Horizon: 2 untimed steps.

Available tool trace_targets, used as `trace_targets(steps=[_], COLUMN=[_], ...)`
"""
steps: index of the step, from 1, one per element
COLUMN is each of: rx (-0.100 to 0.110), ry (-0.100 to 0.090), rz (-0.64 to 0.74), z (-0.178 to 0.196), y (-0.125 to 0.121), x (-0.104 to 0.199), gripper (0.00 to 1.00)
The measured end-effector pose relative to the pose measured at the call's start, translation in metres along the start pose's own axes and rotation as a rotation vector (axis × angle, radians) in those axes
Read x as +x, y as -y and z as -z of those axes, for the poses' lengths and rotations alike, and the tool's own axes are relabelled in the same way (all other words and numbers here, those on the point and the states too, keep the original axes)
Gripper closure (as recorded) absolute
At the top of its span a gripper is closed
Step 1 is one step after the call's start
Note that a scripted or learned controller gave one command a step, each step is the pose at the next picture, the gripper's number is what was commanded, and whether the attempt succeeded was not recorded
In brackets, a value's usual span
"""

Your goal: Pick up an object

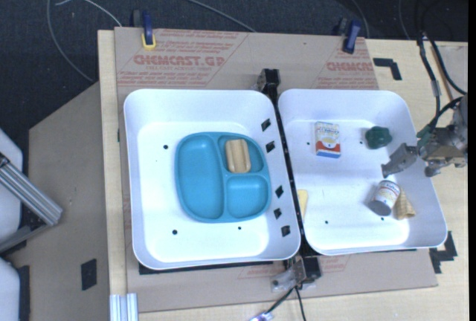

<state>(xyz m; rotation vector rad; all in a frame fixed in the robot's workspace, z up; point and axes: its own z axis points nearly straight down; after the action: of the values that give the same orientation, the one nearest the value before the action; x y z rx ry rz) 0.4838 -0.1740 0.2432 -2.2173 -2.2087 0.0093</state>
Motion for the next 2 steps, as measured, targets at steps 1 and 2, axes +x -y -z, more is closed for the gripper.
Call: trace_targets(steps=[1, 2], rx=[-0.012, -0.006], ry=[0.003, 0.0], rz=[0.004, 0.003], z=[0.006, -0.057], y=[-0.002, 0.0], x=[0.0, 0.002], gripper=[0.0, 0.0])
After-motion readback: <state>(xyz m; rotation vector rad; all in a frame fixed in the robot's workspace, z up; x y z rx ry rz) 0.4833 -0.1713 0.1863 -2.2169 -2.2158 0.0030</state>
